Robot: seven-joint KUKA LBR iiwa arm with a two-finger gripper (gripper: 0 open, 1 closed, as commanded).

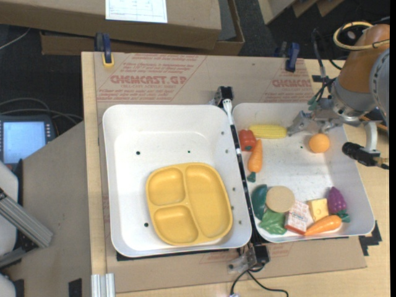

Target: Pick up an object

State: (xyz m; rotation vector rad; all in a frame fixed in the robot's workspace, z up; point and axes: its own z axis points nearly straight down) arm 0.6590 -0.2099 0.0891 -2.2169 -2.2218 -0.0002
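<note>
Status: nothing picked up yet. My claw (302, 124) sits low at the upper right of the frame, in the right bin (362, 193), between the corn (267, 130) and the orange (319, 143) — fingers apart, gripping nothing. Remaining: close on one object, then lift.

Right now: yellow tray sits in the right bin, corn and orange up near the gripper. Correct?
One thing is off: the camera view shows the yellow tray in the left bin, not the right. The corn and orange do lie in the right bin, near the gripper.
</note>
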